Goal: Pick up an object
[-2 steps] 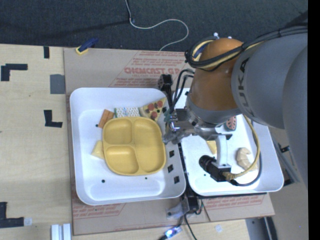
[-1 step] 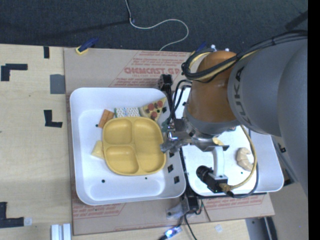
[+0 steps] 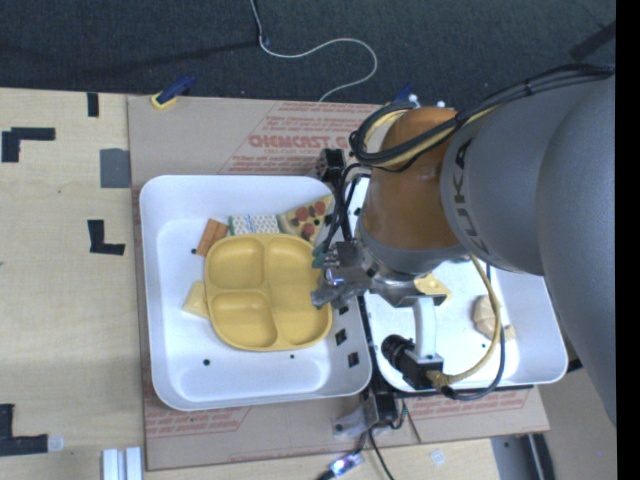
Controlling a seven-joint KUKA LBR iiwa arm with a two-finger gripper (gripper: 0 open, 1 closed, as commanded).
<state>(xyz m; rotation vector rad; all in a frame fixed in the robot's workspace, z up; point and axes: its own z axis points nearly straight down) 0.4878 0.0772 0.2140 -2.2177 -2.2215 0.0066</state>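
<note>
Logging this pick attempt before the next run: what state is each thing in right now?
yellow divided plate: right way up, lying flat in the left bin
orange piece: part-tucked beneath the plate
gripper: over the plate's right edge
beige object: lying in the right bin

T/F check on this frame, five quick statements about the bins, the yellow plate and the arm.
1. The yellow divided plate lies in the left bin. True.
2. The plate has two compartments. False: three show.
3. The arm's orange band sits above the divider between the two bins. True.
4. The plate lies flat on bare bin floor with nothing under it. False: an orange-brown item and patterned packets poke out from under its upper edge.
5. The right bin holds a blue object. False: a tan object and a small yellow piece show there.
</note>
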